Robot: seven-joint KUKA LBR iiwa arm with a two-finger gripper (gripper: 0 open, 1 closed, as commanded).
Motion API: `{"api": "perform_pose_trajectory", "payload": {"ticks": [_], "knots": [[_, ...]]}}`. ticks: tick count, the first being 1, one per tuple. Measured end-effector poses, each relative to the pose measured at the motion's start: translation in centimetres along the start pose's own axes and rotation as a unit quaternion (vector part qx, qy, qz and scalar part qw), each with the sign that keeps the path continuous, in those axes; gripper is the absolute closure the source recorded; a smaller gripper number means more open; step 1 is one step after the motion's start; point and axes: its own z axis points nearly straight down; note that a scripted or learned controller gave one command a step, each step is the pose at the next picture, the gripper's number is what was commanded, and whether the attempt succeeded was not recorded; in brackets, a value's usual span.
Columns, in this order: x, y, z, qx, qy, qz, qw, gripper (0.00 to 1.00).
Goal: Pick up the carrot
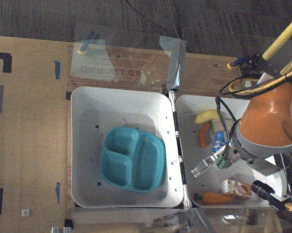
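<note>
End effector is seen over right bin, its grip state cannot be told. Carrot is lying near front wall, apart from it.

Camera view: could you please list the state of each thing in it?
Carrot: lying in the right bin, near its front edge, ungrasped.
Pincer: above the right bin, away from the carrot.
Teal tray: flat in the left bin.
Banana: lying at the back.

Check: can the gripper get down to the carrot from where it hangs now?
Probably yes. The carrot lies bare near the right bin's front wall, just below the gripper. The carton beside it sits close, which may crowd a finger.
</note>
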Motion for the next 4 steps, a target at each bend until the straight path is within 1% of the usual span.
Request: {"api": "perform_pose_trajectory", "payload": {"ticks": [1,3,4], "knots": [[-4.1,-2.5,8.7,-0.001,-0.001,-0.033,0.9995,0.00],[-4.2,-2.5,8.7,-0.001,-0.001,-0.033,0.9995,0.00],[-3.2,-1.7,-7.4,-0.002,-0.002,-0.124,0.9923,0.00]]}}
